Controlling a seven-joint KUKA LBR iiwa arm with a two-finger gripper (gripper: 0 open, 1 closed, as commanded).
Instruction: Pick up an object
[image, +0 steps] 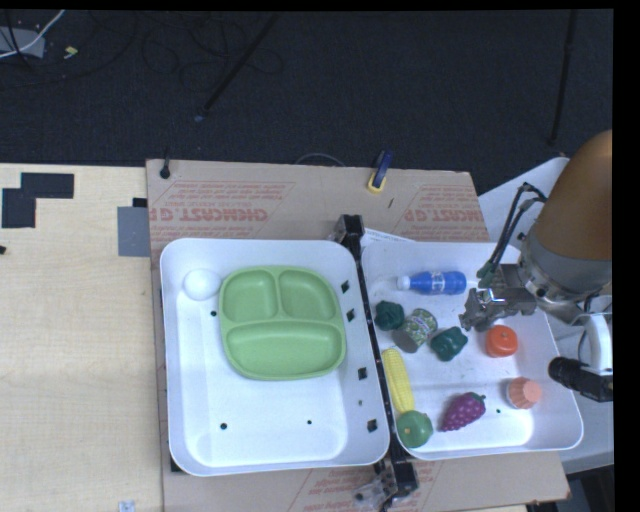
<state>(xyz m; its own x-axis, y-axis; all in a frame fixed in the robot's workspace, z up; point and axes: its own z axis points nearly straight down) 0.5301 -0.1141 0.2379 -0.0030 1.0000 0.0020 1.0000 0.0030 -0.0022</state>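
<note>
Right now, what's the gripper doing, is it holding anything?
Gripper: over the right bin, above the toys; open or closed cannot be told, and nothing is seen held.

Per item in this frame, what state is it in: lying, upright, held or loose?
Blue bottle: lying on its side, loose.
Corn cob: lying flat by the divider.
Purple grapes: loose on the right bin floor.
Green divided plate: flat in the left bin.
Gripper: above the right bin, nothing visibly held.

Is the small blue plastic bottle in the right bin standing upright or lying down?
Lying down: the small blue plastic bottle rests lengthwise on the right bin's floor, white cap pointing left.
</note>
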